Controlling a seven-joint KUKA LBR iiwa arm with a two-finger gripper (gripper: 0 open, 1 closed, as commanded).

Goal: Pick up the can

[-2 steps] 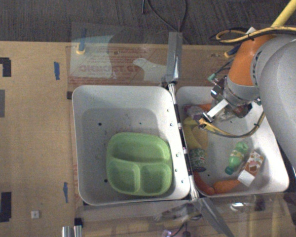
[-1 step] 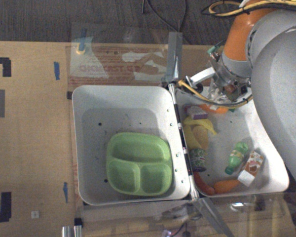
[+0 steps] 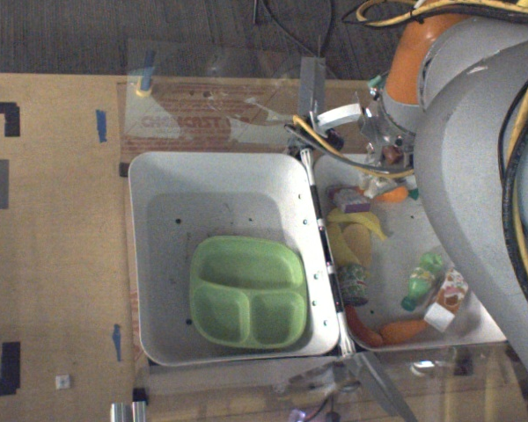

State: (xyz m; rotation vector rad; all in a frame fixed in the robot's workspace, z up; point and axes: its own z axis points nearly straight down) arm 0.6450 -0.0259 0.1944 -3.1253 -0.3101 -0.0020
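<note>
Hovering over right bin's [image 3: 475, 323] far end, tool [image 3: 389, 155] state unreadable, cannot tell grip. Can [image 3: 353, 283] upright against divider wall, wedged beside banana [image 3: 356, 231], tight approach.

Left bin [image 3: 158, 200]: white, with small dark specks on its floor. Divided plate [image 3: 246, 293]: plain light green. Right bin [image 3: 475, 328]: white. Banana [image 3: 356, 231]: yellow. Can [image 3: 353, 281]: dark, with a green and red printed label. Bottle [image 3: 420, 281]: green. Carrot [image 3: 405, 331]: orange. Carton [image 3: 449, 295]: white with red print. Table [image 3: 53, 262]: tan, marked with blue tape strips and black corner marks. Arm [image 3: 475, 148]: grey with an orange band; cables yellow and black.
</note>
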